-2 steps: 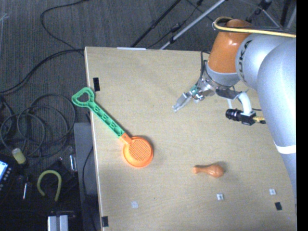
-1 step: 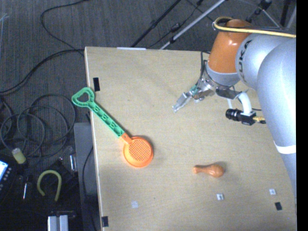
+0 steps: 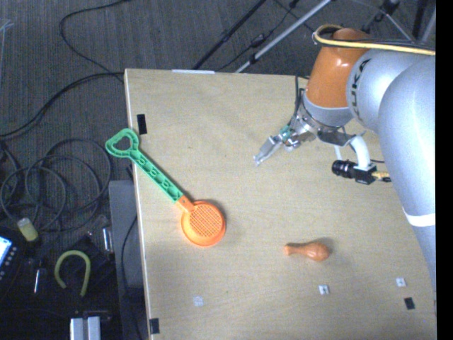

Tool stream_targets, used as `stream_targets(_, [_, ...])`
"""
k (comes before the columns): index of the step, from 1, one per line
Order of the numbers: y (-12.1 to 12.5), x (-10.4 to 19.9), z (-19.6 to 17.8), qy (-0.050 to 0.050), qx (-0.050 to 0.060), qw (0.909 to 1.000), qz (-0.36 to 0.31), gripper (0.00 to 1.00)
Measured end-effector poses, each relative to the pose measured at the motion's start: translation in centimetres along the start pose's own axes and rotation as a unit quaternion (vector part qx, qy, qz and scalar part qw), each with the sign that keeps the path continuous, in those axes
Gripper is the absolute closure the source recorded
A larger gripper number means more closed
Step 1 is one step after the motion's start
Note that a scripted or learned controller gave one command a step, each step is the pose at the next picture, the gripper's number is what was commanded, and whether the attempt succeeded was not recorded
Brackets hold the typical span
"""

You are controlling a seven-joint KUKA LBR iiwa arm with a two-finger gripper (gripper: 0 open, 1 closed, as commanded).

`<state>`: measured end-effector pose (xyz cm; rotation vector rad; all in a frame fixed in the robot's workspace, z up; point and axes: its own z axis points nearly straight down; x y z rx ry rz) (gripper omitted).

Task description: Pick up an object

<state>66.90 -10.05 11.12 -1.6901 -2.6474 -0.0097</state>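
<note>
Currently, your gripper (image 3: 262, 156) is hovering over the bare bench (image 3: 212, 119), carrying nothing, finger gap unclear; sieve (image 3: 170, 190) and drumstick (image 3: 308, 250) are lying apart.

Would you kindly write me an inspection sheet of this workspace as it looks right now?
Surface: tan board, a few small dark and pale marks near its edges.
Job's things: green-handled orange strainer lying flat at the board's left; small orange drumstick-shaped toy lower right, apart from it.
Clutter: nothing seen on the board.
Grippers: gripper above the board's upper middle, pointing left, with nothing between the jaws; jaw state unclear.
Cables: black cables coiled on the floor at left; a yellow cable over the arm.
Surroundings: dark carpet, tripod legs at top, green U-shaped item on the floor.
</note>
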Motion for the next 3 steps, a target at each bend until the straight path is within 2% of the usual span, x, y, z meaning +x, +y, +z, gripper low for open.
stream_targets(3, [0.00, 0.00, 0.00, 0.000, 0.000, 1.0000, 0.000, 0.00])
